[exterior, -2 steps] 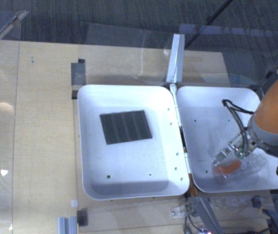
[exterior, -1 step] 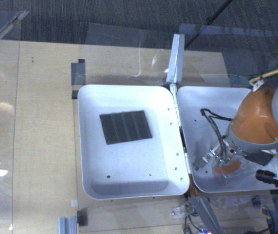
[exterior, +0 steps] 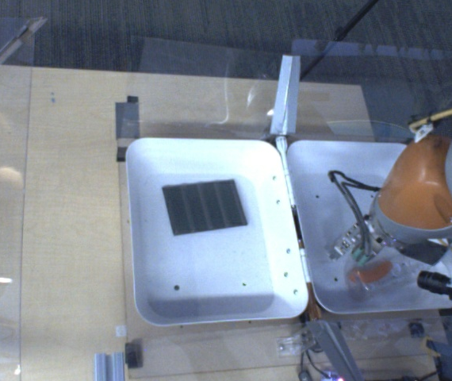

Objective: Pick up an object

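The arm [exterior: 428, 193], grey with its orange band, reaches into the right bin [exterior: 321, 213] and bends down over that bin's near half. Its hand [exterior: 358, 248] hangs low there, a cluster of metal and green parts just above the bin floor. Whether the hand is spread or pressed together cannot be told; the parts are small and blurred against the white.

Just below the hand, toward the near rim of the right bin, lies a small reddish-orange object [exterior: 371, 273]. It looks as if it sits inside or under something clear and glossy, though that is hard to make out. The object lies flat on the bin floor, very close to the hand's lower end; whether the two touch cannot be told. Its long axis runs roughly across the bin, from the side nearer the left bin toward the arm's side, tilted slightly so that the end toward the arm sits a little farther from the near rim. Which end is its front cannot be told.

A black cable [exterior: 349, 187] loops over the right bin's floor on the far side of the hand.

The left bin [exterior: 147, 236], touching the right bin along their shared edge, holds a dark ribbed rectangular pad [exterior: 204, 206]. Both bins rest on the wooden counter [exterior: 59, 213].
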Controlling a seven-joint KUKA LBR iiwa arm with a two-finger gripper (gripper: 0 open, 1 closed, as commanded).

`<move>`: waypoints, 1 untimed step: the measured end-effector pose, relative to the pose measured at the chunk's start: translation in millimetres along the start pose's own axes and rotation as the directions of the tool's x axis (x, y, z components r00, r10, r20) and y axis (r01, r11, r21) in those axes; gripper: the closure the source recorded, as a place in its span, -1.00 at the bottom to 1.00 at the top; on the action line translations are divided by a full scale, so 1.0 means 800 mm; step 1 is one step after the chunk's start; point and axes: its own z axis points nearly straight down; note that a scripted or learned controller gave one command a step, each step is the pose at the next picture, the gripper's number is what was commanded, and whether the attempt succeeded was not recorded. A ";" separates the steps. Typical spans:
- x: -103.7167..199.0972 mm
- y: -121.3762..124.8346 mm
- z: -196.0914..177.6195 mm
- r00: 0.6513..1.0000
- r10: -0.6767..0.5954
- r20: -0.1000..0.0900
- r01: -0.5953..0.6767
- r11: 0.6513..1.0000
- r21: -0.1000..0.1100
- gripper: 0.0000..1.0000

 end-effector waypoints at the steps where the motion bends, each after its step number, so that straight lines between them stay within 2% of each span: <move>1: -0.045 -0.011 0.009 0.996 0.084 -0.013 -0.083 0.996 0.016 1.00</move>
